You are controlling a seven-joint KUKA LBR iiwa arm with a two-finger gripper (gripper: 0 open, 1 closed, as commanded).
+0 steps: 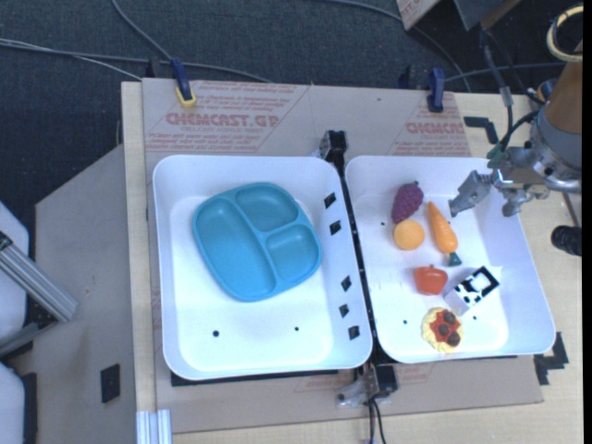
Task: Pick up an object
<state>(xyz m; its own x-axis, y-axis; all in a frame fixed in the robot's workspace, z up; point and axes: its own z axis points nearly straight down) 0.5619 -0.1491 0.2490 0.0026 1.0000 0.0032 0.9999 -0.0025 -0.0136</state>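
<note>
- Two white bins are sitting side by side on the bench; the left bin (176, 276) is holding a blue divided plate (256, 239), and the right bin (518, 248) is holding the small play-food items that are candidates for picking.
- The gripper (488, 192) is hanging over the upper right part of the right bin, with the arm (560, 132) reaching in from the right. Its two grey fingers are standing spread apart, with nothing lying between them.
- The carrot (441, 228) is lying just left of and below the nearest finger, and so is the closest candidate. The purple grapes (406, 201) and the orange fruit (409, 235) are lying just beyond it, towards the divider.
- Nearer the front edge, a red piece (430, 278), a black-and-white tagged block (474, 287) and a small pizza-like disc (443, 328) are resting on the bin floor.
- Progress, as judged: the task is standing at the approach stage. No object is being lifted, and all items appear to be resting in the bin.
- Remaining, as judged: centring over one item, descending, closing the fingers and raising it clear.
</note>
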